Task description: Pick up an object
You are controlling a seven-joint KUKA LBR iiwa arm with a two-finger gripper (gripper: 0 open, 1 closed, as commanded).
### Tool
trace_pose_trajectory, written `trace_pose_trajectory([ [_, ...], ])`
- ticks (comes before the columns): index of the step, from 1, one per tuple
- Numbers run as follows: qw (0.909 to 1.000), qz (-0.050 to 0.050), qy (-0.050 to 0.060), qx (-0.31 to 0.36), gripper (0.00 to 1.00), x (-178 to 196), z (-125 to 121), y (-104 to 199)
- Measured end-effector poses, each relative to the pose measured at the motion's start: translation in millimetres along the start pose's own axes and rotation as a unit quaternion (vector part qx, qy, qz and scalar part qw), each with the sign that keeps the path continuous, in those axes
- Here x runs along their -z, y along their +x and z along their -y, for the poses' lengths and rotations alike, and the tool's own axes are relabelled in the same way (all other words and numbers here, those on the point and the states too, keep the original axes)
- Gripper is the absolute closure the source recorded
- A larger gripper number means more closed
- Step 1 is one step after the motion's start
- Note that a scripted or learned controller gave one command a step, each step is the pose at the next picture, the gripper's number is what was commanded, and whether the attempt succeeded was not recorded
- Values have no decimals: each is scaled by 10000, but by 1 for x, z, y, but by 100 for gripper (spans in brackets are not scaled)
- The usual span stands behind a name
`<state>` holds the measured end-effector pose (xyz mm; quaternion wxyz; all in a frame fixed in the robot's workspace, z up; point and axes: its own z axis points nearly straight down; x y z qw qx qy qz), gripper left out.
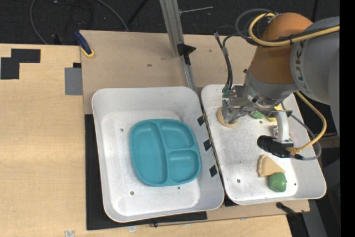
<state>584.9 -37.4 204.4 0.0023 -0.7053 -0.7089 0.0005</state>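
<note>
tan round object [226,119]: lies flat in the right bin [239,177], at its far-left corner, close to the wall that adjoins the left bin [111,119]. we judge it the target because the pincer is directly over it.
pincer [233,107]: low over the far edge of the tan round object, apparently touching or just above it. we cannot tell how far open it is, nor whether it has hold of anything, because the wrist hides the tips.
arm [277,58]: reaches in from the right and stands over the far half of the right bin. this posture suits a top-down pick.
other contents, right bin: a tan wedge [266,165] and a green piece [277,182] touch each other near the front-right corner, well apart from the target. small yellow and green bits [260,115] lie just beside the wrist, too hidden to identify.
left bin contents: a teal divided plate [165,151] lies flat in the middle.
edges: the target is near two bin walls. we judge that a descent or sideways slip towards the left wall could push it into the corner.
open room: bare floor lies in front of the target towards the bin centre. straight up is unobstructed.
table [44,147]: carries both bins side by side, with their inner walls almost touching.
</note>
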Motion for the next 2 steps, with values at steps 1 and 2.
trace_pose_trajectory([
  [1,10000,6,-13,-4,100,15,-1,57],
  [2,10000,3,-10,7,100,25,0,116],
])
